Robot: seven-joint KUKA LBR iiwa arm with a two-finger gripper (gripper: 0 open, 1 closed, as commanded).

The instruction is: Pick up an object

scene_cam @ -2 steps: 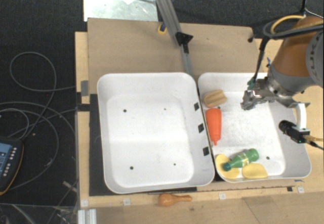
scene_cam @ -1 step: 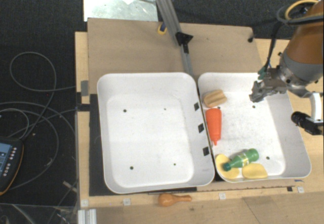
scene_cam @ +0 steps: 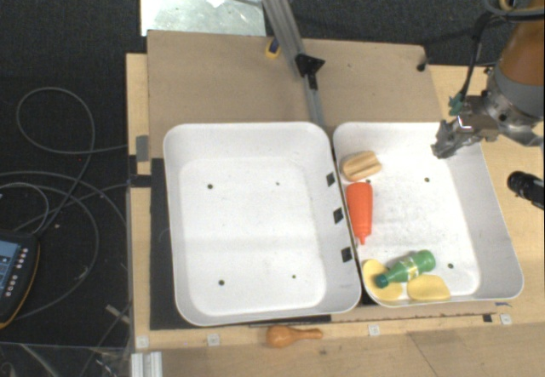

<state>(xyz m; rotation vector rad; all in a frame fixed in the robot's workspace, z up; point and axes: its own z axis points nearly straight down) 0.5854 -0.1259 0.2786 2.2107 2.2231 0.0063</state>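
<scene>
The tool hangs over the top right corner of the right bin, and whether it is spread or pressed together I cannot tell from this angle; nothing shows between its tips. Behind it the grey arm comes in from the right, orange band up top. Out to the left in that same bin, a tan bread roll sits near the upper left, with an orange carrot just below it, pointing downward. Down at the bin's lower edge, a green bottle lies tilted across a yellow banana, and a yellow lemon-like piece sits just beside. Further left, the left bin. On the tabletop below it lies a small brown pear-shaped object.
</scene>
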